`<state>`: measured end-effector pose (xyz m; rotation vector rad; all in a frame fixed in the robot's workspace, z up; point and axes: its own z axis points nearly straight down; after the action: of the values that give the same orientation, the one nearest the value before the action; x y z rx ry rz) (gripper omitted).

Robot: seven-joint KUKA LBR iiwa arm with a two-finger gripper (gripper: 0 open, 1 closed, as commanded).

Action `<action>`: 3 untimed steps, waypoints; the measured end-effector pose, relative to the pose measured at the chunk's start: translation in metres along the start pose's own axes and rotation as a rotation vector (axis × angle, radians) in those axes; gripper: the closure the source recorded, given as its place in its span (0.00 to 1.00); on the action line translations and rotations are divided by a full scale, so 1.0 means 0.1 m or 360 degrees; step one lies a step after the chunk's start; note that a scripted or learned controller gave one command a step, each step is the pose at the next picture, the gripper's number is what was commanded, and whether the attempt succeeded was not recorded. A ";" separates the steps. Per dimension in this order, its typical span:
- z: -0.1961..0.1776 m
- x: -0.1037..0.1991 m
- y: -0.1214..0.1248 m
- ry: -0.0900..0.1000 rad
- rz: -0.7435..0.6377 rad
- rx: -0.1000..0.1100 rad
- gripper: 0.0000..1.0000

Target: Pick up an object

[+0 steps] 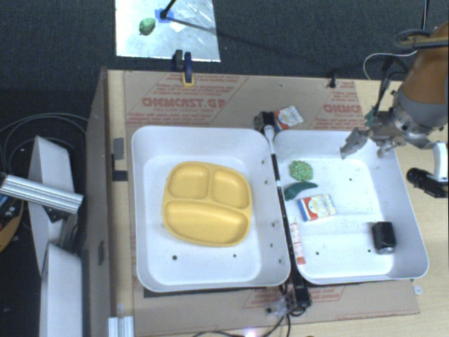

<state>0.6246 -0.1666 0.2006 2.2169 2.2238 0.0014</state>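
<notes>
The right bin (414, 258) holds a knobbly light green lump (302, 169), a dark green pod-shaped piece (300, 188), a small white, red and yellow box (317, 206) and a black block (383, 236). My gripper (367, 144) hovers over the bin's far right corner, open, with nothing between its fingers. The grey finger on the left (351, 144) points down toward the bin floor. The green lump lies well to the left of the gripper and a little nearer the camera.
The left bin (151, 258) carries a yellow divided plate (208, 203). A small printed packet (287, 116) lies on the cardboard behind the bins. A blue and yellow clamp (184, 65) sits at the board's far edge. A shiny sheet (167, 20) lies beyond it.
</notes>
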 end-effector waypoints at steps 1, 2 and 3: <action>1.07 0.85 0.32 0.0004 -0.0003 0.0005 0.00; 1.16 0.78 0.10 0.0000 0.0003 0.0002 0.00; 1.16 0.82 -0.03 0.0001 0.0004 0.0002 0.00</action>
<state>0.6219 -0.0845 0.0845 2.2203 2.2218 0.0006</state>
